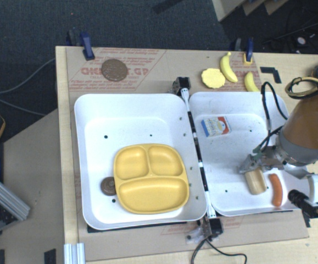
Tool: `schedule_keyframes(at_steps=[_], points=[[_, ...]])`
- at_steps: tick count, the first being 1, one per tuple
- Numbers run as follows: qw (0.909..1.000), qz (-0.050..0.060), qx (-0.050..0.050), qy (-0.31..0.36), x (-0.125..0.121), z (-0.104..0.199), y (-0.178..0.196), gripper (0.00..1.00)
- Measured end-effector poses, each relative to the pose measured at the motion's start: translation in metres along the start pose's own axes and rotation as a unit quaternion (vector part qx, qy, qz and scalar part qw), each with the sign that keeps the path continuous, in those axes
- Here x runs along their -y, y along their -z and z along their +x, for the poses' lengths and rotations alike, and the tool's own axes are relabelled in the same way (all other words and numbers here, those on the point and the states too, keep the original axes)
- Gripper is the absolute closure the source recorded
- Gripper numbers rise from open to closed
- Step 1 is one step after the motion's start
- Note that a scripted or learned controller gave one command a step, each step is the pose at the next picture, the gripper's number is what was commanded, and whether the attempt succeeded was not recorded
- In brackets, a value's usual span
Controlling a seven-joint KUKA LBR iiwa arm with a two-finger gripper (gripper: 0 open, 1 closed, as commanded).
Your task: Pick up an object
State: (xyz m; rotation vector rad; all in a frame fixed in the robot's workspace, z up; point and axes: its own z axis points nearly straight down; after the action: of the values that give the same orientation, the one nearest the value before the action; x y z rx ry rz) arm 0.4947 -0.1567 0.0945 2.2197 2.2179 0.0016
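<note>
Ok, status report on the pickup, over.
Gripper low in right bin, over tan cylinder. Hot dog close beside. Milk carton clear behind.

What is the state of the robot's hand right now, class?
Hand: cannot be told whether open or closed; it sits low in the right bin, just above the tan cylinder, beside the sausage.
</note>
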Motion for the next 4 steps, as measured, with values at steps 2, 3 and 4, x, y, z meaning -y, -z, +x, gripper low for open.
schedule_keyframes(at_steps=[2,3,4], points=[[1.0,-0.003,-0.002,0.005,-0.038,0.11,0.131,1.0],[1.0,0.001,0.002,-0.001,-0.102,0.036,0.079,1.0],[1.0,-0.001,0.001,0.001,-0.101,0.04,0.092,1.0]])
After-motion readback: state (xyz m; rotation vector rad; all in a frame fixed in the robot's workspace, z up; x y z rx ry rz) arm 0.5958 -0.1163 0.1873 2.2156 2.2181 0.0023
